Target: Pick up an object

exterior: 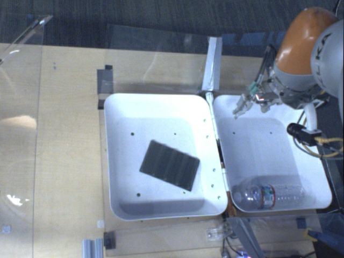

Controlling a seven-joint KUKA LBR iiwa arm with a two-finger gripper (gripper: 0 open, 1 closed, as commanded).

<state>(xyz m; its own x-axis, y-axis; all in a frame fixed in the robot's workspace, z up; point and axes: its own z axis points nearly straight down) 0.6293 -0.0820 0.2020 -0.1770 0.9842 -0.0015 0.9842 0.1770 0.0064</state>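
Observation:
A dark grey ribbed rectangular pad (169, 165) lies flat and slightly turned in the left bin (123, 117). A clear plastic bottle (266, 195) with a coloured label lies on its side against the front wall of the right bin (279, 128). My gripper (243, 106) hangs over the far left corner of the right bin, well away from the bottle and to the upper right of the pad. Its fingers are open with nothing between them.
A metal bar (211, 63) runs back from the divide between the two bins. The grey arm with its orange band (301, 42) fills the upper right, and cables (312, 138) trail over the right bin's right edge. Wooden bench surface (54, 144) lies to the left.

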